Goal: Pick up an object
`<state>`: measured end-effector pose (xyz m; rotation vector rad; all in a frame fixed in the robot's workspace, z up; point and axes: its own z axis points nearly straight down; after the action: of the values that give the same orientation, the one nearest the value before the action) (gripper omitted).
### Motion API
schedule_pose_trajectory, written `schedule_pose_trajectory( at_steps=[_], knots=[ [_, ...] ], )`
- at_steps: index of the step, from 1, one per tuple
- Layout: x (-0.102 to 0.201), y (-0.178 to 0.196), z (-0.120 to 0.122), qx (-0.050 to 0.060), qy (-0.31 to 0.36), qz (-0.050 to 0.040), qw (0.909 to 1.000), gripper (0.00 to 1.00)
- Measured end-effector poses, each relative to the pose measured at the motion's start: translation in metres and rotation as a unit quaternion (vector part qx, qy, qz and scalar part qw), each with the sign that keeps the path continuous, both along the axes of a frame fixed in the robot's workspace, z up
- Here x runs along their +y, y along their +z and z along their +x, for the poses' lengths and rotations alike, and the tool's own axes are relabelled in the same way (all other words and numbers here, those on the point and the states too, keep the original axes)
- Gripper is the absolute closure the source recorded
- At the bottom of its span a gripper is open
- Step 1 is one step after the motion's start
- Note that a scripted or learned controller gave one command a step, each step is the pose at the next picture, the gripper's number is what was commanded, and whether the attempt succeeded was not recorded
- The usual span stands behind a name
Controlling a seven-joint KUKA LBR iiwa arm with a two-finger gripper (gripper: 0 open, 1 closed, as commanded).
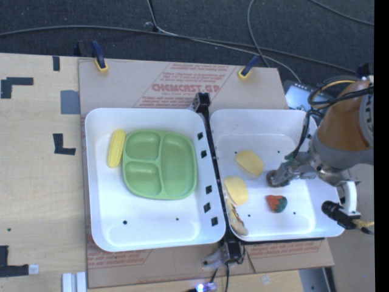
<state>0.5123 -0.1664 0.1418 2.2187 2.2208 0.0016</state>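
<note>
Figure: my reach into the right bin (292, 126), with places given relative to the red-and-green toy (276, 203), likely a strawberry, that lies on that bin's floor.

Nearest the camera, left of the toy against the divider, a pale banana-like piece (236, 222) lies along the bin edge. Just left of the toy sits a yellow piece (236, 190). Just above the toy hang my jaws (281, 176), dark and small in this view; I cannot tell how far they stand apart, and I see nothing between them. Above and left of the toy, a second yellow piece (249, 162) rests beside the jaws.

Risk: three pieces crowd my tip, so a descent may land between them, nudge one aside, or close on air. The rounded toy would probably roll from a glancing touch.

Far left, the other bin holds a green divided plate (160, 164) and a corn cob (115, 148).
</note>
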Motion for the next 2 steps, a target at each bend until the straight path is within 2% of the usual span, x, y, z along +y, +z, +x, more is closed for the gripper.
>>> schedule_pose_trajectory(
  at_steps=[1, 2],
  knots=[
    [-0.001, 0.043, -0.004, 0.000, 0.000, 0.0000, 1.0000, 1.00],
    [0.000, 0.071, -0.003, 0.000, 0.000, 0.0001, 1.0000, 1.00]
  ],
)
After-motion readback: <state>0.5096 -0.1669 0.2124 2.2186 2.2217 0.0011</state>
